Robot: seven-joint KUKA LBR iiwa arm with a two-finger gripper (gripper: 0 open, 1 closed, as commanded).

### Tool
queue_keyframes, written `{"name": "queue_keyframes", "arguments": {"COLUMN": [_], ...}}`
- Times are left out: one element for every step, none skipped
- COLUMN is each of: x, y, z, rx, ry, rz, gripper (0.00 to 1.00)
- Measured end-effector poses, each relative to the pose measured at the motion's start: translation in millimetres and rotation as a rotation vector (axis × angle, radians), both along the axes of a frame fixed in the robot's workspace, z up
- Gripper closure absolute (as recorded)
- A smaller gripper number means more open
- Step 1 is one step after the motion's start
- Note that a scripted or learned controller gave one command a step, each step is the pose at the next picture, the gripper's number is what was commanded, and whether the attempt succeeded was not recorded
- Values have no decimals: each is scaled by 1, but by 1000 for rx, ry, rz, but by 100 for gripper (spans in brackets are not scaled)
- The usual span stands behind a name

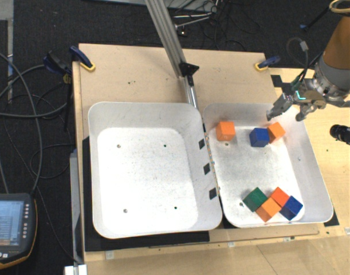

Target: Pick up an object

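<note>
Pale wooden bench [134,73] on black floor carries two white bins [146,165], the gripper [289,109] spread, grasping nothing.

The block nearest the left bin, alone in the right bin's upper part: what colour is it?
Orange. The block shows clearly in the camera view.

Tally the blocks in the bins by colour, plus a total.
Orange: 4
Blue: 2
Green: 1
Total: 7 blocks, all in the right bin.
</note>
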State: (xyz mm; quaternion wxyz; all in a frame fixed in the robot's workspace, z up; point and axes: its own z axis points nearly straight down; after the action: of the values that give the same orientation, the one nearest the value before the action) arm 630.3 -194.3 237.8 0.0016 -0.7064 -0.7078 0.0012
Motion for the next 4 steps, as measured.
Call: {"name": "queue_keyframes", "arguments": {"x": [0, 1, -4, 2], "y": [0, 6, 5, 4], "z": [3, -42, -106, -118], "rx": [-1, 0, 0, -6], "ry": [-3, 0, 2, -20], "rz": [1, 2, -2, -1], "gripper": [0, 0, 0, 0]}}
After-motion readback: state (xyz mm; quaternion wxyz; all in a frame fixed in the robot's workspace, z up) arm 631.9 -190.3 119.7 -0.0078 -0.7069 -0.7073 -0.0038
